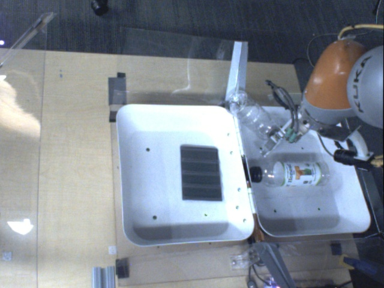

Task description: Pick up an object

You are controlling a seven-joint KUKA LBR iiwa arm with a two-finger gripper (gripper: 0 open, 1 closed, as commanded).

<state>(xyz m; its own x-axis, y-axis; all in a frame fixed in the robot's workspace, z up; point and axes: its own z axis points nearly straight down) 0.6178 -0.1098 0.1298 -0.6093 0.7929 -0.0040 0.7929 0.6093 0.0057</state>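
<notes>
Bench seen from the fixed overhead camera, at a slant. We count two shallow white bins side by side: the left bin (138, 179), which holds one dark ribbed pad (201, 172) near its middle, and the right bin (354, 218), which holds two bottles. The first is a clear bottle with a dark cap and a printed label (294, 174), lying on its side near the middle of the right bin with its cap pointing left toward the divider. The second is a clear empty bottle (255, 116), lying at the far-left corner of that bin, just beside the wall. The arm (342, 80) reaches in from the right, and its gripper (282, 134) hangs between the two bottles, nearer the clear empty one. We cannot tell from this view how the claw stands, nor whether it touches either bottle; nothing is seen between its tips.

We judge the pick not yet secured. The risks from here: both bottles are round and lie on their sides, so a closing claw may roll one away instead of seizing it; the clear empty bottle sits against the corner wall, where a tip could strike the rim; and wires near the wrist could snag.
</notes>
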